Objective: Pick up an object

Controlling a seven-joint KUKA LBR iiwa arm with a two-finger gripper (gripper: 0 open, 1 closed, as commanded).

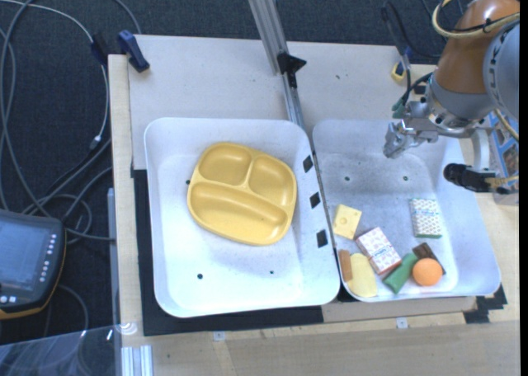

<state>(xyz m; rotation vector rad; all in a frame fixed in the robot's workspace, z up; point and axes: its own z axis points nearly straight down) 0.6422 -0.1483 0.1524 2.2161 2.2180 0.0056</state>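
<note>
Nothing is picked up yet. The gripper [394, 142] hangs over the far end of the right bin [363, 139], with bare white floor under it and nothing visible between its tips; whether it is spread or closed, I cannot tell from this angle. So the whole job is ahead: choose a piece, come down on it, close, lift.

The candidates all sit at the near end of that right bin, well apart from the gripper. Closest to the bin's middle is a yellow cheese wedge [346, 222], flat-faced with holes, likely hard plastic. Just nearer than it lies a small red-and-white printed box [378, 249], sharp-cornered. Toward the bin's right wall sits a pale patterned packet [426, 218], rectangular and thin. In the near corner there is an orange ball [426, 272], smooth and round, my guess the slipperiest of the lot, touching a dark brown block [424, 251] and a green piece [400, 274]. By the near-left wall lies a pale yellow rounded piece [362, 276].

Beyond the right bin's left wall, the left bin [161, 201] carries a glossy yellow divided tray [242, 193], three compartments, rounded corners.
</note>
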